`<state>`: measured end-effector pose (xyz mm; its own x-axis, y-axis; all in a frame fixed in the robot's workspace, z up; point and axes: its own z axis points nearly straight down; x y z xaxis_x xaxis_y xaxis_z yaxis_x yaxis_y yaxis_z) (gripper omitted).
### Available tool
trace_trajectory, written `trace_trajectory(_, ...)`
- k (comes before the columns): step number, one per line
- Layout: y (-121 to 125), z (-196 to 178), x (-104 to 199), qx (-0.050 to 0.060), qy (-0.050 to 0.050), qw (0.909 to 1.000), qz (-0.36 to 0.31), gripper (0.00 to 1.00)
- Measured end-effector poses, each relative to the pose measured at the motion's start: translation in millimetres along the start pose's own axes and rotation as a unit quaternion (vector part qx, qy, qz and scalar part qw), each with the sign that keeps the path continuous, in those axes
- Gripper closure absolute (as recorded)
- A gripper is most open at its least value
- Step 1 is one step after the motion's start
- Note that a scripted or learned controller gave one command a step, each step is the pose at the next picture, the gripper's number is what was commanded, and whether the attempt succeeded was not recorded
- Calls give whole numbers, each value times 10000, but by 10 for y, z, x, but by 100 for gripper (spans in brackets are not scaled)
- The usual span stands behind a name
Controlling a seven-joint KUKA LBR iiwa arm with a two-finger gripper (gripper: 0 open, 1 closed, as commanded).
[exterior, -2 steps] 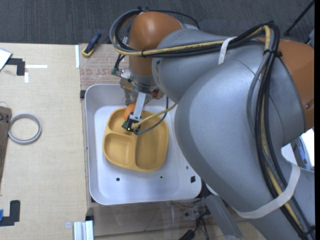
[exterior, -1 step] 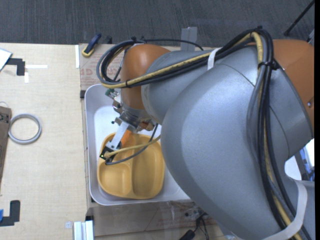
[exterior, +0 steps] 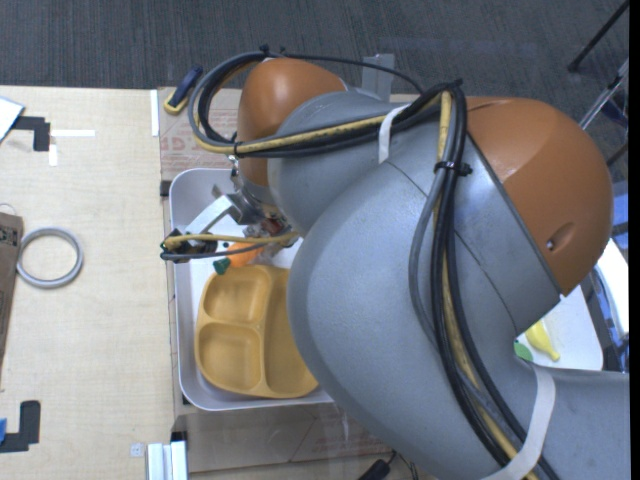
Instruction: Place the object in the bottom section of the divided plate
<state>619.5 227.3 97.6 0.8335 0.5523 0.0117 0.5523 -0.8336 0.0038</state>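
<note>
1. Nearest to us is the big grey arm (exterior: 400,298). It comes in from the right and covers much of the view. It has round orange caps, and black and yellow cables (exterior: 445,218) run along it.
2. Under the arm we see the left white bin (exterior: 184,318) on the desk (exterior: 90,368). The desk is pale wood.
3. In that bin lies the yellow divided plate (exterior: 240,338). We can see 2 small parts on its left side, 1 above the other, and a bigger part on its right. The arm hides some of the bigger part.
4. A small orange object (exterior: 240,259) with a bit of green on it lies in the bin, just beside the plate's top rim. It is not in any part of the plate.
5. The hand (exterior: 243,230) hangs just above the orange object, low in the bin. We cannot tell if the hand is spread or pressed together, and we cannot see it pinching anything.
6. To the right, a yellow thing (exterior: 543,340) lies in the right white bin (exterior: 580,313), peeking out from behind the arm.
7. Well to the left, a grey tape ring (exterior: 48,257) lies flat on the desk.
8. Farthest away is the dark floor (exterior: 100,18).
</note>
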Motion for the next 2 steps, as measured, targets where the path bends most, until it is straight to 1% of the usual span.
trace_trajectory(1, 77, 51, 115, 11, -58, 9872, 1594, 100)
trace_trajectory(2, 163, 45, 258, 10, -51, 9813, 1924, 100)
